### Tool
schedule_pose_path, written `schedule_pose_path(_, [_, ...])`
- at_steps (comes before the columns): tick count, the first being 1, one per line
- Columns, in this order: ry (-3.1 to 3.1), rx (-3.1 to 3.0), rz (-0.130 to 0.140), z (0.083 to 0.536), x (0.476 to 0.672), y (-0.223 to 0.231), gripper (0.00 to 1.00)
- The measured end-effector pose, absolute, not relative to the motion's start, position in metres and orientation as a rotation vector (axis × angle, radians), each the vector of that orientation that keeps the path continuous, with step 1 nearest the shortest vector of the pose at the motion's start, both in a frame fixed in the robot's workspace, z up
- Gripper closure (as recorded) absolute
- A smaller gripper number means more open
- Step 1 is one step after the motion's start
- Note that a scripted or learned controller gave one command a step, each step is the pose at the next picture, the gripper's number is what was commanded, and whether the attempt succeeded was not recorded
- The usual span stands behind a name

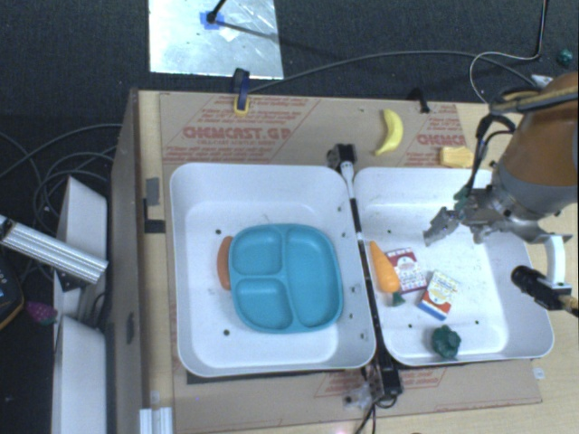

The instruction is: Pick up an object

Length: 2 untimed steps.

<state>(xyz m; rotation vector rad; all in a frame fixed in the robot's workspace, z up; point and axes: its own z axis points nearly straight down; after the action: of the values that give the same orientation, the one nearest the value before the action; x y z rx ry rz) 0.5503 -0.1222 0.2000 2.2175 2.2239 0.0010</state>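
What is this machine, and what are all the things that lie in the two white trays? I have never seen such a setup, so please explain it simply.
This is one picture, taken by a camera fixed above a bench and looking down at a slant. The grey robot arm with an orange band reaches in from the right. At its end is a two-finger gripper, a kind of simple hand, which hangs over the right shallow white bin. I see nothing between its fingers.

In that bin lie an orange toy carrot, a small red and white packet, a small white box with a blue edge and a dark green lump.

The left shallow white bin holds a blue divided plastic plate with an orange sausage-like piece beside it.

Behind the bins, on the board, lie a yellow toy banana and a yellow block.
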Motion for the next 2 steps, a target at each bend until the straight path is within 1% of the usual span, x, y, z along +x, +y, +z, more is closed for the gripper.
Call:
schedule_pose_path(1, [2.219, 2.215, 0.007, 0.098, 0.514, -0.128, 0.0])
schedule_pose_path(2, [2.214, 2.211, 0.013, 0.109, 0.516, -0.128, 1.0])
